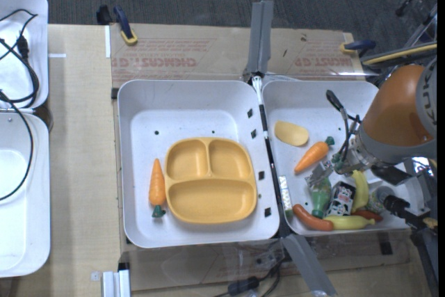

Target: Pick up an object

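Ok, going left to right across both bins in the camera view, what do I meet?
Carrot beside the tray → yellow divided tray → pale yellow piece → second carrot → arm's orange band. The cluttered pile at the right bin's near edge overlaps too much to order.

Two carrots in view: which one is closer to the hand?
The carrot in the right bin, lying slantwise beside the pale yellow piece, is closer to the hand. The other carrot lies in the left bin, left of the yellow tray.
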You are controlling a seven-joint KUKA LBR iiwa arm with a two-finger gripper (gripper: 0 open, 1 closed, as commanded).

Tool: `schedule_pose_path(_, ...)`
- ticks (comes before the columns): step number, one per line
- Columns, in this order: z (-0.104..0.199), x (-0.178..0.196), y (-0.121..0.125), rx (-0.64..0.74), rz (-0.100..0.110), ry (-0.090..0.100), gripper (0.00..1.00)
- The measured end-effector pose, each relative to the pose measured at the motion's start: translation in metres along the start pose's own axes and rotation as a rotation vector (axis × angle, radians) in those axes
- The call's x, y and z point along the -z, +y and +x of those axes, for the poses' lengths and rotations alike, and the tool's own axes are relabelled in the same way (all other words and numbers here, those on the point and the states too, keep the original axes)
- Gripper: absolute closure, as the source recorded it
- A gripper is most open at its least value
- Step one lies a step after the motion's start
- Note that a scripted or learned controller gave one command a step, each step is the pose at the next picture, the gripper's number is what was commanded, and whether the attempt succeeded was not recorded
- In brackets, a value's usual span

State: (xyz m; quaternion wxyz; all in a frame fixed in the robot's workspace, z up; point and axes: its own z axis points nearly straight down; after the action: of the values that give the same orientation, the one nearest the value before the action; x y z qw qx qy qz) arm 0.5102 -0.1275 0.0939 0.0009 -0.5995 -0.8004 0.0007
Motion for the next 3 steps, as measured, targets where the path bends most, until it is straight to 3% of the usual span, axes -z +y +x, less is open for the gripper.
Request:
schedule_pose_path(1, 0.0, 0.009, 0.001, -0.003, -0.002, 0.0, 1.0)
schedule_pose_path(2, -0.001, 0.009, 0.001, -0.003, -0.001, 0.0, 0.0)
schedule_pose_path(3, 0.011, -0.003, 0.039, 0.025, -0.001, -0.001, 0.0)
